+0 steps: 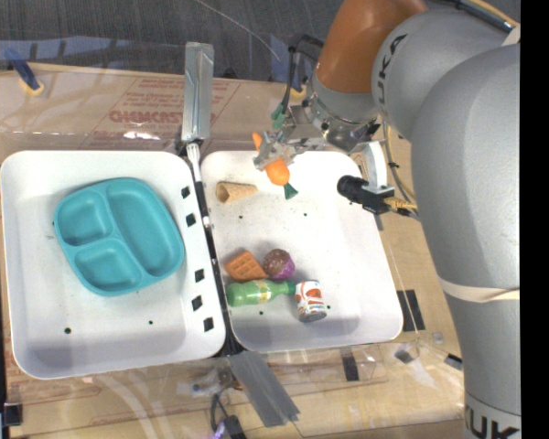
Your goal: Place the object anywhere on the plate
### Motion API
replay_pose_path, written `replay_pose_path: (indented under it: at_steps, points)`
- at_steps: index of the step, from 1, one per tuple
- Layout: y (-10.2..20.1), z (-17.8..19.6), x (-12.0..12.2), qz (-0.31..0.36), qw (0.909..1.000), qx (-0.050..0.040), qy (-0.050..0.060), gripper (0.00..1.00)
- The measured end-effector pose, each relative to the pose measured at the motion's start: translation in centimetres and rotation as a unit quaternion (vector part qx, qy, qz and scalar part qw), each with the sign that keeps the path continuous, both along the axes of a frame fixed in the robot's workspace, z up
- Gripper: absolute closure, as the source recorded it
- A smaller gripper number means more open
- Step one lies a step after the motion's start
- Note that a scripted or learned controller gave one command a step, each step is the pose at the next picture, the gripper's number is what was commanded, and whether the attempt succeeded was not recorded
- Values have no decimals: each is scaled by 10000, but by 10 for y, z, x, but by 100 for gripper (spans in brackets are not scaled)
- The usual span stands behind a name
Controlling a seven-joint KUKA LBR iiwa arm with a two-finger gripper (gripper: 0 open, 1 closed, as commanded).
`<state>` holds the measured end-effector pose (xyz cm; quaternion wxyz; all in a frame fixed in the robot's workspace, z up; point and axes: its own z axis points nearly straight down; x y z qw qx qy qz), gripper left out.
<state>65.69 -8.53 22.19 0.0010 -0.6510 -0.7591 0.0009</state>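
- Arm (439, 108) reaches in over right bin (366, 273)'s far edge.
- Teal plate (119, 236) sits in left bin (37, 337), nothing on it yet.
- Gripper (276, 158) jaws clamped on toy carrot (278, 174), apparently lifted; carry & drop left to do.

arm (457, 108): "KUKA" | cardboard (146, 108): red print, illegible

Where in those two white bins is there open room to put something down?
The left bin has bare floor all round the teal plate, widest along its near edge. The right bin is open in its middle, between the cone and the green bottle. Its near-left corner is crowded.
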Motion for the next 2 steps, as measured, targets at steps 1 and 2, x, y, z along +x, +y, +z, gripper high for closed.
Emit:
replay_pose_path:
  at_steps: [1, 2]
  points:
    - [56, -32, -23, 140, 9999, 5, 16, 100]
    - [163, -31, -36, -226, 9997, 6, 20, 100]
